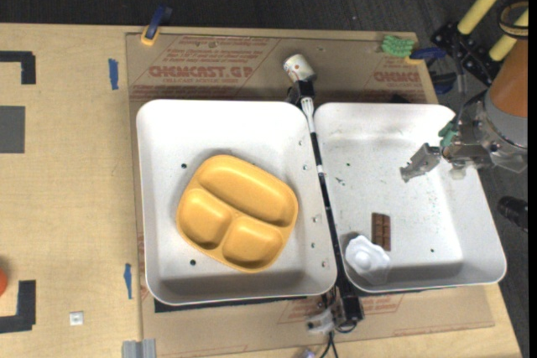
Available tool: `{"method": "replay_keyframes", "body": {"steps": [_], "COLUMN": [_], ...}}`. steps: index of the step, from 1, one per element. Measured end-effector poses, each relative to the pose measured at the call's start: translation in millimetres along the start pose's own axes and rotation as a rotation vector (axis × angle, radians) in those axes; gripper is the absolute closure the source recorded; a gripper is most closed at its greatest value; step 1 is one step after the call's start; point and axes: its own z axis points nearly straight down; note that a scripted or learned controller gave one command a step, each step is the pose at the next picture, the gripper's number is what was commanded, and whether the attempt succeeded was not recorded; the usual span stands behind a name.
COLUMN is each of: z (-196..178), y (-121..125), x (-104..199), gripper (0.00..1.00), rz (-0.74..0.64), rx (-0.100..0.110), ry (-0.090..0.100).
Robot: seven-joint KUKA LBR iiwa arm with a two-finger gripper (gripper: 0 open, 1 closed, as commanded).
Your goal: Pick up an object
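A small brown bar lies flat in the right bin, near its front left. Just in front of it, in the bin's front left corner, sits a white rounded object. A yellow divided plate lies in the middle of the left bin. My gripper hangs over the right bin's right half, pointing down and to the left. It is behind and to the right of the brown bar, well apart from it, and I see nothing in it.
A black clamp with a white knob sits at the back where the two bins meet. The grey arm with its orange band comes in over the right bin's right rim. The bins' inner walls meet in a narrow seam.
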Motion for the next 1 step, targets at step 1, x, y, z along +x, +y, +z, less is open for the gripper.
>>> {"method": "replay_keyframes", "body": {"steps": [1], "z": [111.7], "y": [-42.5], "x": [34.4], "gripper": [0.00], "rz": [0.387], "rx": [0.003], "ry": [0.001]}}
